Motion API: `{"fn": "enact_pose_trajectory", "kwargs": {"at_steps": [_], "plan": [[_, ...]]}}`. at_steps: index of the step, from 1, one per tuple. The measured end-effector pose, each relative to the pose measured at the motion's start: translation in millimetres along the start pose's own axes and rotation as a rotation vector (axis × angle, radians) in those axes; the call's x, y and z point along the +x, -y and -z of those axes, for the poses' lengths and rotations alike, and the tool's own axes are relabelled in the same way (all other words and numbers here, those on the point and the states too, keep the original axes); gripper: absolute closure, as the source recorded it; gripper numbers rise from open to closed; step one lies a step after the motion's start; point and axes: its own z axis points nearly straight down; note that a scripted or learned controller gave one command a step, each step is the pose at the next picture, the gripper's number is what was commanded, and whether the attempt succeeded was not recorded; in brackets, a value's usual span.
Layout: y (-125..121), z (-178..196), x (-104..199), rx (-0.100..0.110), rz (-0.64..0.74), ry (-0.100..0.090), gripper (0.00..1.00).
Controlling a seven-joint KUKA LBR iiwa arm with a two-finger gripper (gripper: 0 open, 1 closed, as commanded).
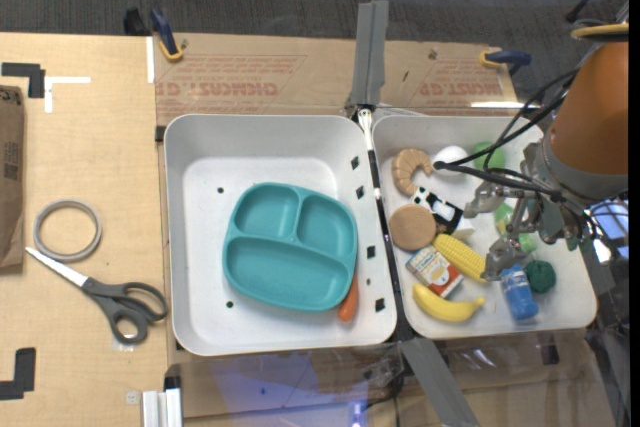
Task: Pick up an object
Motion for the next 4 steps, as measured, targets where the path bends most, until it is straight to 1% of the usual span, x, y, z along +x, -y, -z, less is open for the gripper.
{"fn": "enact_pose_trajectory", "kwargs": {"at_steps": [1,2,3,4], "plan": [[23,-111,14,0.001,0.054,0.014,0.00],[23,-116,-66,0.002,-0.176,0.021,0.00],[-9,-127,-47,0.001,-0.284,0.001,0.00],[6,-128,-114,0.000,-0.252,-0.006,0.00]]}}
